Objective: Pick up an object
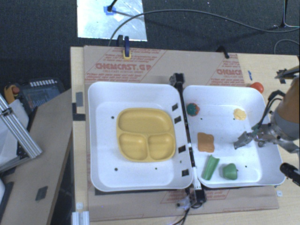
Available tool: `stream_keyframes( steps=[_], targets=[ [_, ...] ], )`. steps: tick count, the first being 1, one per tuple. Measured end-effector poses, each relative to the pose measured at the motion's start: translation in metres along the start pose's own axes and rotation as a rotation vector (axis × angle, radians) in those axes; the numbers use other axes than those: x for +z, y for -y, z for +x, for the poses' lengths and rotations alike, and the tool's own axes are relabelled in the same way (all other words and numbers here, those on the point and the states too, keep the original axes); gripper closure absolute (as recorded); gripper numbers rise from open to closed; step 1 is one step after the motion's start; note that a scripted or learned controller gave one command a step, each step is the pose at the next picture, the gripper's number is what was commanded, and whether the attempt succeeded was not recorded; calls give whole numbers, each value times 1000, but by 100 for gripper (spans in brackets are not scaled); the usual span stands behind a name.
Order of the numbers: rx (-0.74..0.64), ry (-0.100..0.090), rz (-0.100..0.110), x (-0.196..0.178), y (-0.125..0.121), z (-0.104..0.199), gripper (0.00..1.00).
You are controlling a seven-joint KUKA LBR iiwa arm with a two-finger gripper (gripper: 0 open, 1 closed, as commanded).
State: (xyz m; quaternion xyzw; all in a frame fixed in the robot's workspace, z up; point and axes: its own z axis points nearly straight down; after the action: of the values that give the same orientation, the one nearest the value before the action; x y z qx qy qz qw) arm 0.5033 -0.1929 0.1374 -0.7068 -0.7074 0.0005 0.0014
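- Bench (197,64) seen from above, covered by a brown printed sheet and carrying two shallow white bins side by side.
- Left bin (101,102) holds a yellow divided plate (144,134) with three compartments, lying near the bin's middle.
- Right bin (220,95) holds five small things.
- A teal and orange ball (192,109) sits near its top left corner.
- A pale yellow piece (239,114) lies toward its top right corner.
- An orange-brown flat block (206,142) rests by the left edge, about halfway down.
- A green stick (210,167) lies tilted along the bottom edge, and a green pepper-like lump (229,171) sits just beside it on the right.
- The gripper (244,140) reaches in over the right edge of the right bin, above bare white floor, apart from every item.
- Nothing sits between its fingers; whether they are spread or closed is too small to tell.
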Motion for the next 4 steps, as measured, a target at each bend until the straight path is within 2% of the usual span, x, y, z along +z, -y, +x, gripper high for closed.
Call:
stream_keyframes(
  steps=[1, 2, 3, 4],
  targets=[
    [0, 0, 0, 52, 0, 1, 0],
    [1, 2, -5, 39, -2, 0, 100],
    [-3, 4, -10, -24, 1, 0, 100],
    [-3, 4, -10, -69, 2, -5, 100]
  ],
)
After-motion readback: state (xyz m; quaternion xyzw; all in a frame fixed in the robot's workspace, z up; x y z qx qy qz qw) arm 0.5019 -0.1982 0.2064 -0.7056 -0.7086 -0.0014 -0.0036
